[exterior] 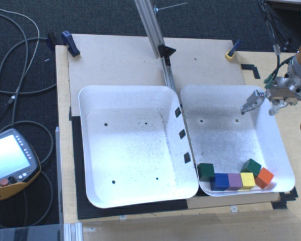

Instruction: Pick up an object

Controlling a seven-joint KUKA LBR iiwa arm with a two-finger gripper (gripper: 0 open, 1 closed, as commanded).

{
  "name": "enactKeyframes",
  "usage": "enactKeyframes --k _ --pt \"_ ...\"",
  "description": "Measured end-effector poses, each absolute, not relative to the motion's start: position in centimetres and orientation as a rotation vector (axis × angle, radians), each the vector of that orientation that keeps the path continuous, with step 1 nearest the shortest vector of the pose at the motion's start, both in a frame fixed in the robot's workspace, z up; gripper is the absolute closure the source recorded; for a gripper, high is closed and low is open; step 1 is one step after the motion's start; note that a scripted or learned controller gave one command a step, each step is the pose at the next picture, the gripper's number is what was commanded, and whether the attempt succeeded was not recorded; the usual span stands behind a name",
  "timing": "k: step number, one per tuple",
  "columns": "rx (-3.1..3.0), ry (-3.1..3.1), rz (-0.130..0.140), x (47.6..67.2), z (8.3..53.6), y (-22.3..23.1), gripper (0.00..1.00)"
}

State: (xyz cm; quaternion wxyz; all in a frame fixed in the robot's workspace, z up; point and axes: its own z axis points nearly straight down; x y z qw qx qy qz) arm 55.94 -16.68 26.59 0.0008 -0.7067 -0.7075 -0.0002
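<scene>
Over the right bin's (283,149) two-o'clock corner hangs the gripper (261,103), fingers spread apart with nothing between them. Well apart from it, toward six o'clock, blocks line the bin's near wall: dark green cube (206,171), blue (220,181), purple (235,181), yellow (247,179), another green (251,166), orange (264,177).
</scene>
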Motion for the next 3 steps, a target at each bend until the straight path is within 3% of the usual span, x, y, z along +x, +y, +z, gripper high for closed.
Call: enactKeyframes --k 1,2,3 --pt "-2.218 -2.211 0.007 50.8 9.9 -19.8 0.0" --pt "-2.222 -2.217 0.0 48.5 12.2 -21.5 0.0" --pt "-2.213 -2.23 -0.004 53.3 9.8 -16.7 0.0"
